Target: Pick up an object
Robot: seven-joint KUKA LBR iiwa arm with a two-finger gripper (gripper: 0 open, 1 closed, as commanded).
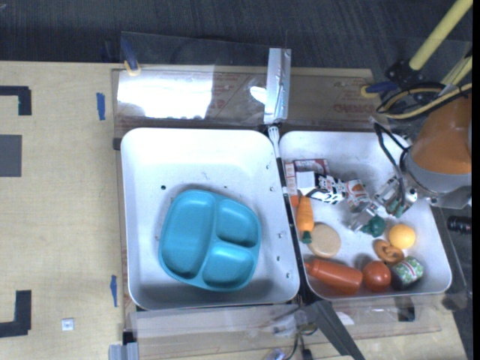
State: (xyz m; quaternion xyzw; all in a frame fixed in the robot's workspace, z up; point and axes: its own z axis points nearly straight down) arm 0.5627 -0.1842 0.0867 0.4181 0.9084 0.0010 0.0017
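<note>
Toys [352, 265] below fingers [395, 195]

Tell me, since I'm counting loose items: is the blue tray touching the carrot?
Apart. The camera view shows the blue tray in the left bin, the carrot in the right bin.

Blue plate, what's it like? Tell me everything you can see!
The blue plate is a smooth, shiny tray that looks like plastic, with rounded corners and three hollows: one long, two smaller. It lies flat and right way up, turned a little askew, in the left bin toward its front. Only the bin's floor touches it.
</note>
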